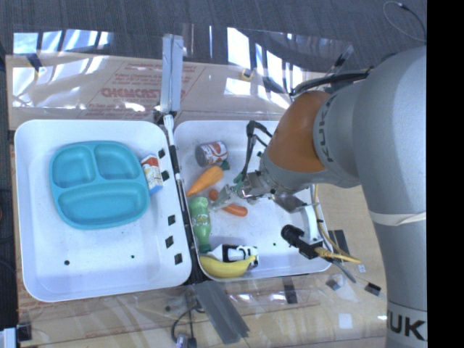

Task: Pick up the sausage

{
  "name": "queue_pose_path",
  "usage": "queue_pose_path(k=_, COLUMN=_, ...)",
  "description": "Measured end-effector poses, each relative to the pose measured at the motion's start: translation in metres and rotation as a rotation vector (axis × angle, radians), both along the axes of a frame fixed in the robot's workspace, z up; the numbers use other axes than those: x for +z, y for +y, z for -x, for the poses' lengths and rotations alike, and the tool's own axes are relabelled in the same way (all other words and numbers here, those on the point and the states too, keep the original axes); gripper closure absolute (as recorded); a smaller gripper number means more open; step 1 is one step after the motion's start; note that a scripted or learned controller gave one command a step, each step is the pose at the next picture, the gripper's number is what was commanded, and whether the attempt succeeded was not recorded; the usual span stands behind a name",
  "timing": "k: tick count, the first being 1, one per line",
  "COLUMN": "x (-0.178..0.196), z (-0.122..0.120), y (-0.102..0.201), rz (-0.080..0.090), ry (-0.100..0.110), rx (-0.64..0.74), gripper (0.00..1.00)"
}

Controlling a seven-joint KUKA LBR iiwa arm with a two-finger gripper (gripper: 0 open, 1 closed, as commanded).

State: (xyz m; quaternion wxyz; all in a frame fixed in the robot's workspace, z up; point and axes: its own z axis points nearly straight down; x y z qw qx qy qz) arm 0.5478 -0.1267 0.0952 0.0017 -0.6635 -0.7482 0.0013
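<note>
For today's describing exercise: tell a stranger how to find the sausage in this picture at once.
Start at the right-hand white bin, the one the grey arm reaches into. Near its middle, just below the gripper, lies the sausage. It is a short reddish-orange piece, smaller than the carrot up-left of it and redder than the green bottle to its left.

The gripper (233,191) hangs in the right bin (275,133): carrot (205,180) to its left, sausage (235,210) just below, can (212,153) above-left, banana (225,267) well below.

Turquoise divided plate (99,183), orange carrot (205,180), yellow banana (226,267), green bottle (199,220), red-orange sausage (235,210), white bins (43,267).
</note>
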Motion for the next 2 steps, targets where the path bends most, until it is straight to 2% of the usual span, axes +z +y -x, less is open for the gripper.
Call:
queue_pose_path(k=1, x=0.01, z=0.0, y=0.0, rz=0.001, ry=0.001, rx=0.005, gripper=1.0)
queue_pose_path(k=2, x=0.118, z=-0.009, y=0.056, rz=0.0, ry=-0.002, rx=-0.074, gripper=1.0)
